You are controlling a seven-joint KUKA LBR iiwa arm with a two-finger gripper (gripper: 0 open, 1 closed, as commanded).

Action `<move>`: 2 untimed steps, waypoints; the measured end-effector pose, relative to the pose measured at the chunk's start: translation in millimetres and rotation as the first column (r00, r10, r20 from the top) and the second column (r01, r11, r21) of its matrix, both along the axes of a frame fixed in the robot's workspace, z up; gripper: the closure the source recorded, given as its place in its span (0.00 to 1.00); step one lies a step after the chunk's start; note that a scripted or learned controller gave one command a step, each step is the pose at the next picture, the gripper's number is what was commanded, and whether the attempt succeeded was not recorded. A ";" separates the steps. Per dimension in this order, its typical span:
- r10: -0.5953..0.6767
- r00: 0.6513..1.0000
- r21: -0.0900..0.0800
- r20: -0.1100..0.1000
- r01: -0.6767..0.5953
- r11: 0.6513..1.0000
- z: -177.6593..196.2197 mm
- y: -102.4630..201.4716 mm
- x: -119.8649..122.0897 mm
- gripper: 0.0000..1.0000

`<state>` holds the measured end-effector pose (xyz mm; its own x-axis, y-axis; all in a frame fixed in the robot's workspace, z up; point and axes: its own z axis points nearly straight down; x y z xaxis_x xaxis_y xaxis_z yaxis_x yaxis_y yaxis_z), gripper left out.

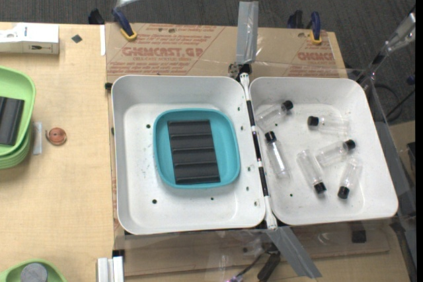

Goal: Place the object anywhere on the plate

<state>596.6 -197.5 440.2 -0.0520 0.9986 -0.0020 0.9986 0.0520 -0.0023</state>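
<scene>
A teal square plate [162, 142] lies in the middle of the left white bin [132, 198]. A black ridged block [193, 150] rests on the plate and covers most of its floor. Several clear plastic vials with black caps lie scattered in the right white bin [373, 198]. One vial [275, 154] lies near that bin's left wall, another [276, 111] near its back left corner. A third vial [328, 121] lies toward the back, and others lie lower right, such as the vial [349, 179] by the front.
Brown cardboard [172, 46] is clamped behind the bins, with a grey tape strip [246, 30] standing at the seam. On the wooden bench to the left are a green tray [16, 119], a white box [30, 39] and a small copper disc [57, 136].
</scene>
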 end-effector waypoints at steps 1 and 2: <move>-0.144 0.990 0.000 0.000 0.144 0.990 -0.1 -24.1 39.1 0.00; -0.144 0.990 0.000 0.000 0.144 0.990 -0.2 -24.0 39.1 0.00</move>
<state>635.7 -221.5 440.0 0.0924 0.9957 -0.0020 0.9957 -0.0924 -0.0023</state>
